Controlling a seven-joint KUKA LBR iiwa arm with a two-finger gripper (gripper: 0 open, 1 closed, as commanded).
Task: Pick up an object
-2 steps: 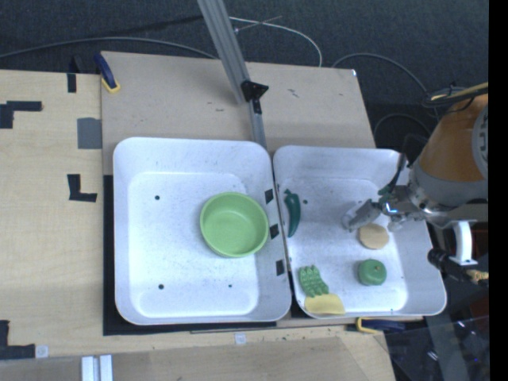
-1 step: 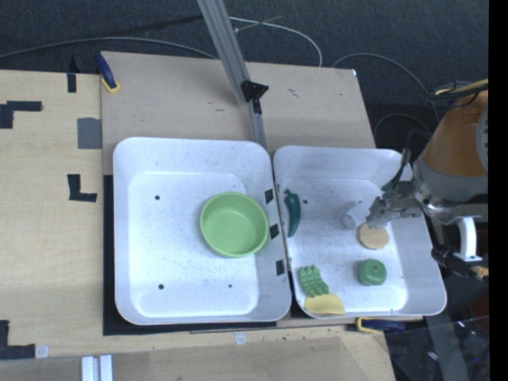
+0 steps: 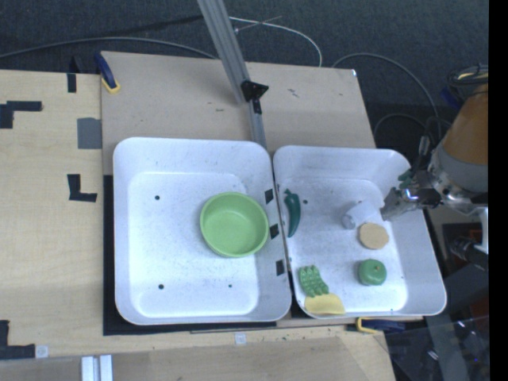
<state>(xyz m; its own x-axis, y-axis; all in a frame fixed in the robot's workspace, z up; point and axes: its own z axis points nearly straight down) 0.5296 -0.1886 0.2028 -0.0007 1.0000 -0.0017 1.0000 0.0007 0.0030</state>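
My gripper (image 3: 394, 205) hangs over the right edge of the right bin (image 3: 333, 159), with nothing visibly held. Just left of it lies a small whitish cylinder (image 3: 355, 214), and a tan round disc (image 3: 373, 236) sits just below the gripper tip. A green round object (image 3: 371, 272) rests nearer the front. A dark green pepper (image 3: 292, 211) lies along the bin's left wall. A green ridged piece (image 3: 311, 279) and a yellow piece (image 3: 325, 304) sit at the front left corner.
The left bin (image 3: 143, 165) holds a light green bowl (image 3: 233, 225) towards its right side. A grey pole (image 3: 226, 34) slants down to the gap between the bins. Cables run across the dark floor behind the bench.
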